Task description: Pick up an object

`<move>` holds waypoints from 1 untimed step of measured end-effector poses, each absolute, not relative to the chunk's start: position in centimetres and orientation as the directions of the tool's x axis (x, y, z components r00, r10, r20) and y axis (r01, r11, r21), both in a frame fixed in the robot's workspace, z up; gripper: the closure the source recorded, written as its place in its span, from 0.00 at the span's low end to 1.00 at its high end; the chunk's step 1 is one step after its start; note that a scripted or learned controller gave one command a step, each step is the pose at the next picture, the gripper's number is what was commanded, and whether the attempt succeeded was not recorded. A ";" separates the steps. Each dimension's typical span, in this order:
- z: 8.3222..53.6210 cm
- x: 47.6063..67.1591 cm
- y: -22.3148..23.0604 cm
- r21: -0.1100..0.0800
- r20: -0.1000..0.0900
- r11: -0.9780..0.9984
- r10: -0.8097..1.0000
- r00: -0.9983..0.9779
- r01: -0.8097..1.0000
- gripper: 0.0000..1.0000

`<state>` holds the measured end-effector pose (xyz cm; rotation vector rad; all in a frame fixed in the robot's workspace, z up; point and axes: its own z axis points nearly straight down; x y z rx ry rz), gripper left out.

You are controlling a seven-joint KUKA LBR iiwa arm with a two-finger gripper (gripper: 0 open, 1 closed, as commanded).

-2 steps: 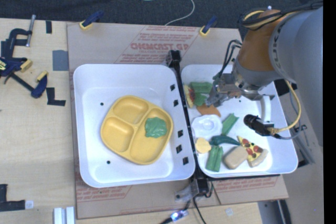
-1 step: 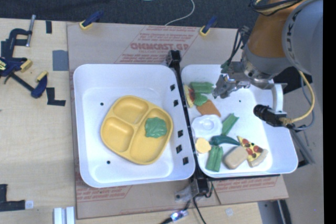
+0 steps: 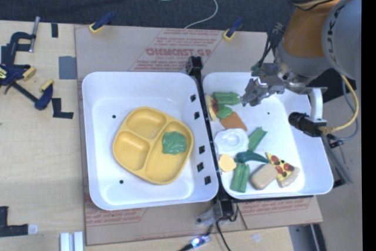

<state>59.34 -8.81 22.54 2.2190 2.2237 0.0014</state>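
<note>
Grey KUKA arm's 2-finger gripper [image 3: 254, 93] hovers, fingers apart and empty, over the right white plastic bin [image 3: 311, 153], just beside a green toy vegetable [image 3: 226, 98] lying at the bin's upper left. Nothing is lifted yet; grasping and raising remain.

Yellow tray [image 3: 138, 147], green leaf [image 3: 174, 142], white bins [image 3: 94, 126].

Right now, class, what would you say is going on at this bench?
A grey arm reaches in from the right, its gripper over the top of the right bin, near a green toy. That bin holds a jumble of toy foods. The left bin holds a yellow tray with a green leaf.
</note>
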 end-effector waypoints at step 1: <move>21.4 57.1 -3.8 -0.004 0.000 0.003 1.000 -0.003 1.000 1.00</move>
